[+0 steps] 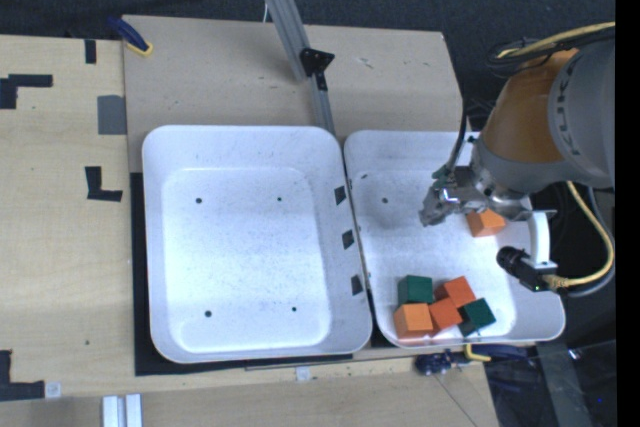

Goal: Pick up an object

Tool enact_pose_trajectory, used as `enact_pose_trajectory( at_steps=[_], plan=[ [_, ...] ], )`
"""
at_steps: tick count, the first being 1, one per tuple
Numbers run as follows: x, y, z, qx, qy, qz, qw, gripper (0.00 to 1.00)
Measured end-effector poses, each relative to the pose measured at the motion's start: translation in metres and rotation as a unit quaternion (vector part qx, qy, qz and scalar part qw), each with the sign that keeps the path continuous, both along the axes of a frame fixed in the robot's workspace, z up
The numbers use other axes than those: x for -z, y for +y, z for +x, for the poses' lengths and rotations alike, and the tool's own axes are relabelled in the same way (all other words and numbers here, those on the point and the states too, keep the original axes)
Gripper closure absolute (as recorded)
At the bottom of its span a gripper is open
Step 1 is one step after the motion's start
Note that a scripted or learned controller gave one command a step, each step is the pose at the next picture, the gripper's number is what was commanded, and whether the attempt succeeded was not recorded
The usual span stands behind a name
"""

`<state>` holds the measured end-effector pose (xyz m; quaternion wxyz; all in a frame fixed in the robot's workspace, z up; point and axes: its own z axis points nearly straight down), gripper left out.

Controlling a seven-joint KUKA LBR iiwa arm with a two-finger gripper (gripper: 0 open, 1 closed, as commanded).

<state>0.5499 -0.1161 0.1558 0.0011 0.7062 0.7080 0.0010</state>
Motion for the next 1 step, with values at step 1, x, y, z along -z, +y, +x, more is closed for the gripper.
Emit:
enact_pose_trajectory(
  at_steps=[1],
  plan=[
    [-0.0606,0.004,-0.0042,0.0,-0.001,-0.0004,1.0,1.0]
  ],
)
